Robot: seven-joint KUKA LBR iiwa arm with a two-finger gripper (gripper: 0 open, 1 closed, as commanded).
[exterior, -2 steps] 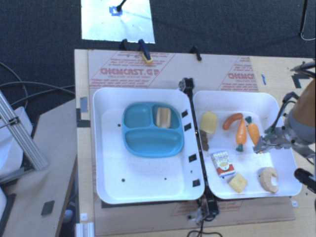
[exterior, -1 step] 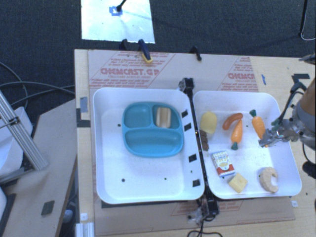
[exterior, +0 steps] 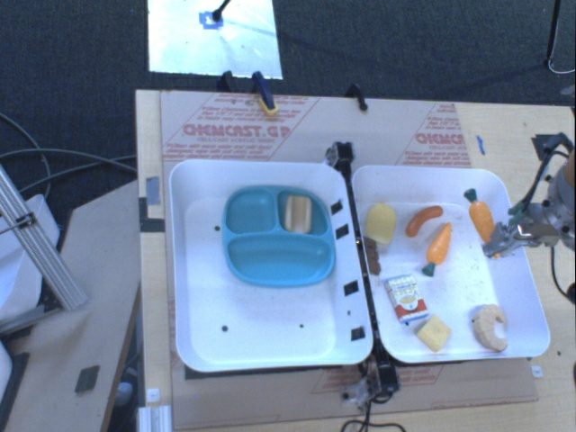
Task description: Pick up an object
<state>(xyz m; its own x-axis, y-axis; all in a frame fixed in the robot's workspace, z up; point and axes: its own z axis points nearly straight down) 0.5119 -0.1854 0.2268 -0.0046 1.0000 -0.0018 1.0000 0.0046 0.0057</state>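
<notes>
At right edge of camera view, my gripper (exterior: 498,241) sits low over the right bin (exterior: 517,282); whether it's open or closed I cannot tell, and I see nothing in it. Nearest pick candidates: carrot (exterior: 481,216) just up-left of it, a smaller carrot (exterior: 438,245) further left, shrimp (exterior: 490,327) below. My read: nothing lifted yet, grasp and lift both remain.
</notes>
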